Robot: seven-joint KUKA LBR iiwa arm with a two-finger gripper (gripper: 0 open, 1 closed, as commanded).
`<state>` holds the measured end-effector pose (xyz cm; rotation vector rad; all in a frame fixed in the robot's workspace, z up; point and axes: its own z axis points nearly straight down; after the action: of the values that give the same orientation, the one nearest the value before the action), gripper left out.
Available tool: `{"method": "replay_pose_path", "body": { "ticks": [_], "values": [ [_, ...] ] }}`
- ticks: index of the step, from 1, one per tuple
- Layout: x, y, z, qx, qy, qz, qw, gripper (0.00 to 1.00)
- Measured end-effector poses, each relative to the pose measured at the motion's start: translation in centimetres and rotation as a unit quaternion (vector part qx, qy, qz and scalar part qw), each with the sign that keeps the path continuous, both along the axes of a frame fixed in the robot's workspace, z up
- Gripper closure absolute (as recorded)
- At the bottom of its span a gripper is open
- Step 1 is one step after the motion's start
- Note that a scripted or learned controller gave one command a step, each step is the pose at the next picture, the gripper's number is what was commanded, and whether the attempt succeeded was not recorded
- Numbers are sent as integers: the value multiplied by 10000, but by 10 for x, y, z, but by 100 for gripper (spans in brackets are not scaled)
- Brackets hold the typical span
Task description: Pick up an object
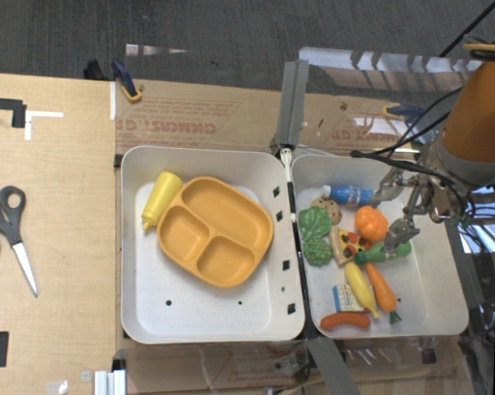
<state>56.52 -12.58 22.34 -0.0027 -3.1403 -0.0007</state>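
We note the orange ball (371, 223) in right bin (439, 320), packed w/ green toy (386, 253), carrot (380, 288), banana (358, 286). Pincer (401, 209) hangs just beside it; fingers apart, nothing betw. them. Risk: crowding – closing may snag neighbours or nudge the round ball away.

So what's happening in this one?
A robot arm reaches in from the right, its gripper hanging over the right bin, above a heap of toy food: an orange, a carrot, a banana, a sausage. Nothing shows between its fingers. The left bin holds a yellow divided plate and a yellow bottle.
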Motion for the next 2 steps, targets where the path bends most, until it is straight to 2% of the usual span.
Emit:
{"method": "replay_pose_path", "body": {
  "ticks": [1,2],
  "values": [
    [-8,4,-126,-15,-74,270,9996,0],
    [-5,5,-114,-24,-131,285,9995,100]
  ]
}}
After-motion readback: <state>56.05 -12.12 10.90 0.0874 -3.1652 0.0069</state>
